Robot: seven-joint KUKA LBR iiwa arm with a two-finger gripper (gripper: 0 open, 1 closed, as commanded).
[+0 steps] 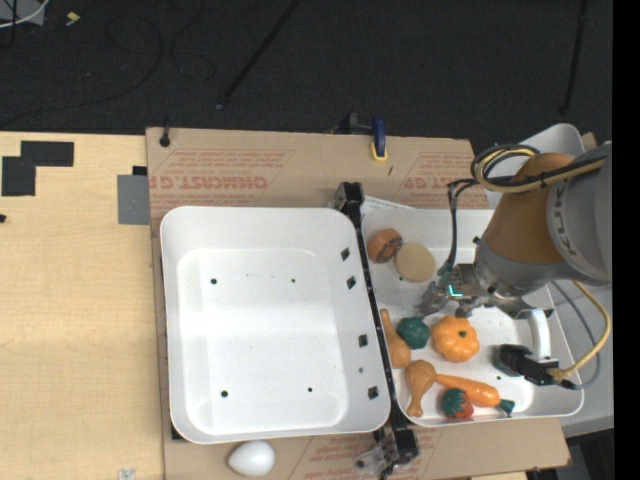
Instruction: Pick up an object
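Cardboard sheet (pixel 300 173) under glossy white bins; claw (pixel 447 299), grip unclear, above round ribbed pumpkin (pixel 456 340).

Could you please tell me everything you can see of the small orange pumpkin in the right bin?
The pumpkin is small, round and bright orange, with faint ribs and a glossy, plastic look. It sits on the floor of the right bin, near its middle. A dark green toy lies close at its left; whether they touch is unclear. The gripper hangs just above it in the view.
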